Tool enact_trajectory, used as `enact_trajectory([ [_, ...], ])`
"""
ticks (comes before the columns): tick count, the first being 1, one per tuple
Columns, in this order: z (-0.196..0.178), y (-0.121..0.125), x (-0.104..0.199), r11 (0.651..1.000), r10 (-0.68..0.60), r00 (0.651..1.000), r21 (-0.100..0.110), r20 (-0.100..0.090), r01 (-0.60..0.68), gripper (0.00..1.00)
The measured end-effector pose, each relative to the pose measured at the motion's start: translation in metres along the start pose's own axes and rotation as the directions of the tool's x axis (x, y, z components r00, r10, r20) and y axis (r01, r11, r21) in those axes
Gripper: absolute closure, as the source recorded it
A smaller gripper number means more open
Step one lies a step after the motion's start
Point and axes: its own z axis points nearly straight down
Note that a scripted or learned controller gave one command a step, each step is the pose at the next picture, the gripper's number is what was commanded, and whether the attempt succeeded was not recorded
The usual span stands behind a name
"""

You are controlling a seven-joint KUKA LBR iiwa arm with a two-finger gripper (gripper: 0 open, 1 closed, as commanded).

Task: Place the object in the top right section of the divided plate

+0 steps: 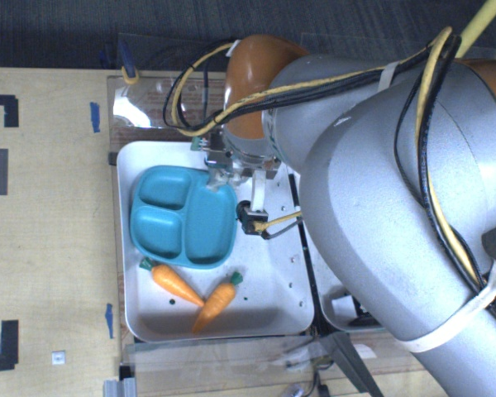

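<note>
Nearest: left carrot (174,283) and right carrot (218,298), lying flat on the floor of the white bin (273,288), both off the plate. Leafy ends toward the far side, pointed ends angled toward each other in a V; touching or not, cannot tell. Right carrot's tip close to the bin's near wall. Bare bin floor right of the carrots, up to the right wall.

Farther in: blue divided plate (161,230), just beyond the carrots, nearer the bin's left wall than its right. Nothing lying in its sections.

Farther still: pincer (227,174) above the plate's far right rim; spread or pressed together, cannot tell. Arm (380,188) covering the scene's right side.

Count: two carrots, one plate with three sections, one pincer. Light wooden surface (50,222) left of the bin.
</note>
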Motion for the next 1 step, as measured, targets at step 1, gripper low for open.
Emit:
enact_trajectory([
  [1, 0.0012, -0.0670, -0.0435, 0.998, 0.069, 0.998, 0.001, -0.005, -0.069, 1.00],
])
